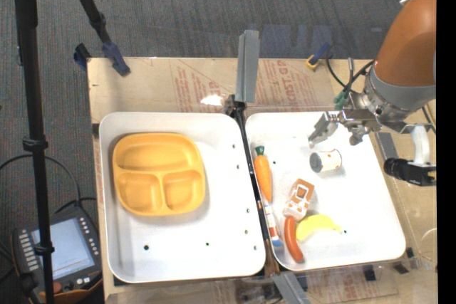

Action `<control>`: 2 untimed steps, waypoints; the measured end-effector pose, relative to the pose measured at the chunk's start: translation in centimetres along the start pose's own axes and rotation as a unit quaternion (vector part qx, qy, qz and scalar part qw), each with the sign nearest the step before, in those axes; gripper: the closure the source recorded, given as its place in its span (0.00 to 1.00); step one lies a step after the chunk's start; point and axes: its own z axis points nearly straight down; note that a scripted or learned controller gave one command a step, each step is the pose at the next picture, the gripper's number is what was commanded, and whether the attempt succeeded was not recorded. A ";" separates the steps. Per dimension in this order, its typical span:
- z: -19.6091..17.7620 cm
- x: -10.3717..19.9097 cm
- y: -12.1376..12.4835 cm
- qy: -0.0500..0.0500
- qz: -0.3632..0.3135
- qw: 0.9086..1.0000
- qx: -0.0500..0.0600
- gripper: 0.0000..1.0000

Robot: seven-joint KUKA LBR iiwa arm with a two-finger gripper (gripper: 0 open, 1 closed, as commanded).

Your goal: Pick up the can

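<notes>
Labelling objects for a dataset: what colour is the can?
White, with a darker grey end, lying on its side; seen in the camera view.

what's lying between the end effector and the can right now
Nothing: in the camera view, a bare strip of white bin floor separates the end effector from the can lying on its side just below it.

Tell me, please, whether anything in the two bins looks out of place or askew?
Only the can stands out: it lies tipped on its side in the right bin, one round end facing the camera, just below the gripper. The carrot and the yellow tray lie flat, unremarkable.
</notes>
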 end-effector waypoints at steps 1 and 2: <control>5.3 -5.0 2.5 0.000 0.038 0.999 -0.001 0.00; 16.4 -7.4 4.9 0.000 0.057 0.998 0.000 0.00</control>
